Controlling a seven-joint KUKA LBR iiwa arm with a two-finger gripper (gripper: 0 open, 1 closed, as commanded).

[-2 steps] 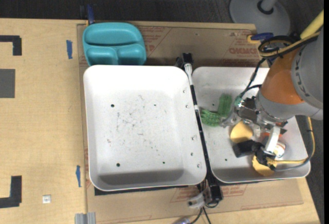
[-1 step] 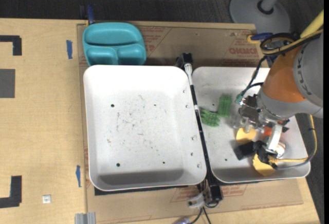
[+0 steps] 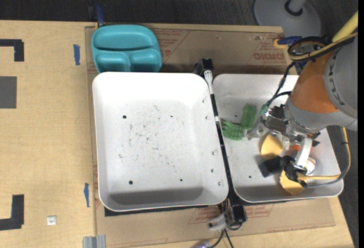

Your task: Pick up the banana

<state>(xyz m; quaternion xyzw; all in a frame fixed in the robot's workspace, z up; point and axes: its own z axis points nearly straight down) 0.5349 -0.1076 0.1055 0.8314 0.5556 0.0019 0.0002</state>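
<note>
Banana (image 3: 273,144) sits in the right bin (image 3: 244,184), lower right of the frame, mostly hidden under the gripper (image 3: 293,153); another yellow bit pokes out near the bin's bottom edge, prob the same banana but can't tell. Gripper's right on top of it, and I can't tell its state or if it's got anything. Green things (image 3: 240,122) lie just left of it, near the bin's middle. Left bin (image 3: 153,139) fills the center, w/ a teal tray (image 3: 126,48) above it at the top.
</note>
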